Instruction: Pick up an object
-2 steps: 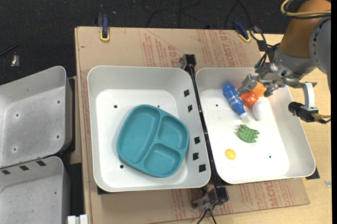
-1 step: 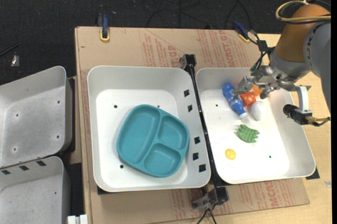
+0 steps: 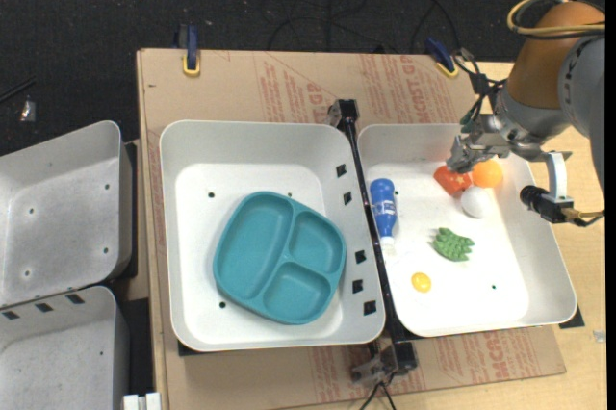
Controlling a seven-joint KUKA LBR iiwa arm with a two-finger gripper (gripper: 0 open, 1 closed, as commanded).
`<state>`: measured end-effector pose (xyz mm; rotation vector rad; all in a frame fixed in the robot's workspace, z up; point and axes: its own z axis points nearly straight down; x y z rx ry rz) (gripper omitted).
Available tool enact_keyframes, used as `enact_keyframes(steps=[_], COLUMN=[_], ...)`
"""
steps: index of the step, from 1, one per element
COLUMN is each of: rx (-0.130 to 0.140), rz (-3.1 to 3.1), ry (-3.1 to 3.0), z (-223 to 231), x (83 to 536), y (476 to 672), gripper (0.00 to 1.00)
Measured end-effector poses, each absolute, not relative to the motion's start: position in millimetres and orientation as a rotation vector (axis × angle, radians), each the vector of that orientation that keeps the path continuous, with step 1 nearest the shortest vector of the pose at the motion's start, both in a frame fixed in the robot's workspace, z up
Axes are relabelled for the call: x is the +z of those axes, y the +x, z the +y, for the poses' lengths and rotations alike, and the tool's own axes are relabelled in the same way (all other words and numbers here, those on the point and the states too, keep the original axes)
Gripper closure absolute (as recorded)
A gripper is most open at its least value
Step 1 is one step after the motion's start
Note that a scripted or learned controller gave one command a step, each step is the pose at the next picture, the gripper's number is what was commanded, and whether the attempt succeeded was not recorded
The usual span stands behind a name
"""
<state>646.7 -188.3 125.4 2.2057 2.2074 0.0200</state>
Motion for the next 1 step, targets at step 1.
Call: enact_keyframes(steps=[1], rx=[0.004], rz=[2.221], ry=[2.215], z=[-185.1], x=[171.9], y=[641.4], gripper=[1.0])
